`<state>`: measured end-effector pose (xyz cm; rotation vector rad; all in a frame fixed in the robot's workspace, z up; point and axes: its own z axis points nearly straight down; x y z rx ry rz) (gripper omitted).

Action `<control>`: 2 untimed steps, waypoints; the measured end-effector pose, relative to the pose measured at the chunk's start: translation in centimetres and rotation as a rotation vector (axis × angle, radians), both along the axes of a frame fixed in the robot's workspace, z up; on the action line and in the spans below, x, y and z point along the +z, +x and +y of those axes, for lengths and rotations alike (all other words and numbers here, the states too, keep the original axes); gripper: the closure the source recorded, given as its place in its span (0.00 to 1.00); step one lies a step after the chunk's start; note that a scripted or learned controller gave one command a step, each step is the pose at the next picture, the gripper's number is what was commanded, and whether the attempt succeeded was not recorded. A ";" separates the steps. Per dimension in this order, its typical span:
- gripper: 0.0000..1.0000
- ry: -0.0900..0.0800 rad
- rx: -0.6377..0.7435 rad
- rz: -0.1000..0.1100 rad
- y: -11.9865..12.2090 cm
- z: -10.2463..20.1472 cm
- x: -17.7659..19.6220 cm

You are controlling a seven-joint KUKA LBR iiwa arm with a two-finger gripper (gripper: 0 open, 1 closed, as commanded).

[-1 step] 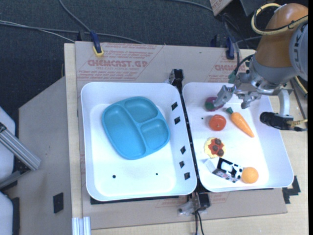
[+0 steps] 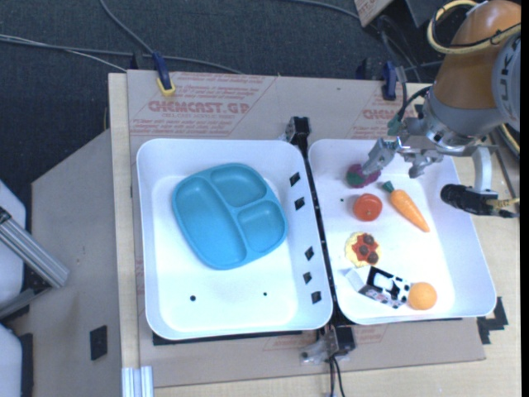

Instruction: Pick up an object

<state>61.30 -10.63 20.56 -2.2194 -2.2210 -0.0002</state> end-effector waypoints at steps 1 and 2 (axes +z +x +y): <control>0.00 0.000 0.001 0.005 0.9 0.2 -4.8; 0.00 0.000 0.000 0.005 0.9 0.4 -9.0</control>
